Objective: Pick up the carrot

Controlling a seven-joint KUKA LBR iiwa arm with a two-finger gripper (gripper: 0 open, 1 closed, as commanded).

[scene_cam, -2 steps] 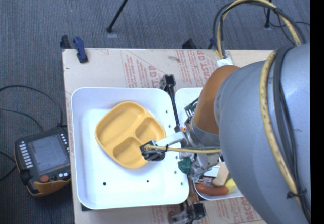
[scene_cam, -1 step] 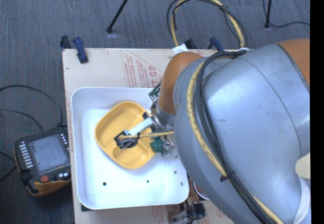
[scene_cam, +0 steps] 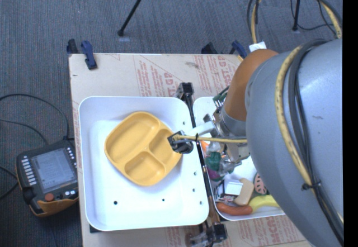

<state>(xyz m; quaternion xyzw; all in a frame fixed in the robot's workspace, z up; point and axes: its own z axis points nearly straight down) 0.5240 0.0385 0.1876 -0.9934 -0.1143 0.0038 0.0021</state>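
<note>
I make out only a sliver of the carrot at the right bin's left edge beneath my gripper, whose opening I cannot tell; likely light, stiff, slick plastic, best pinched across mid-length.

The scene is taken by one camera fixed above the bench and tilted down at a slant, so that the carpet beyond the far edge is also caught at the top. The left bin is seen whole near the middle of the view. The right bin is largely covered by the arm, which is close to the lens and bulks large on the right side.
</note>
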